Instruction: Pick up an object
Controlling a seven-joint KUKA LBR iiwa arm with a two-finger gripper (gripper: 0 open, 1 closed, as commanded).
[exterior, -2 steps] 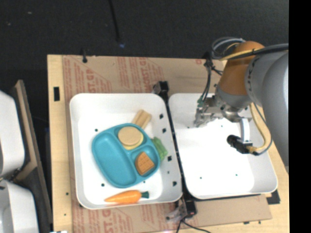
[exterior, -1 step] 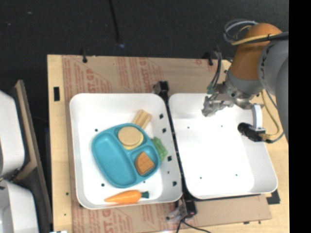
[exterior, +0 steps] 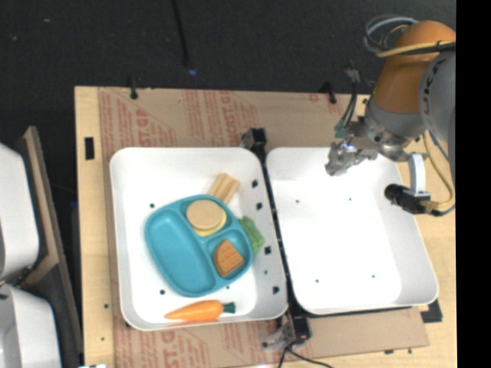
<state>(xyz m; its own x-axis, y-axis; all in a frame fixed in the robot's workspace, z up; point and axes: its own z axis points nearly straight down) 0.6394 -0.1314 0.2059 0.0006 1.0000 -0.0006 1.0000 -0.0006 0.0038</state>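
Robot pincer point(exterior: 340, 162) above the right bin's point(exterior: 399, 282) far edge.
Its grip state is unclear; a blue tray point(exterior: 173, 255) and carrot point(exterior: 198, 310) lie well to its left.

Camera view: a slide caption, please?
Robot hand hangs over right bin; blue tray and carrot lie in left bin.

Red print on cardboard sheet point(exterior: 176, 121), too blurry to read.

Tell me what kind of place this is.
Most likely a robotics lab bench set up for grasping trials. Two shallow white bins, the left bin and right bin, sit on a board; toy food such as a carrot lies by a blue tray; the gripper hangs above.
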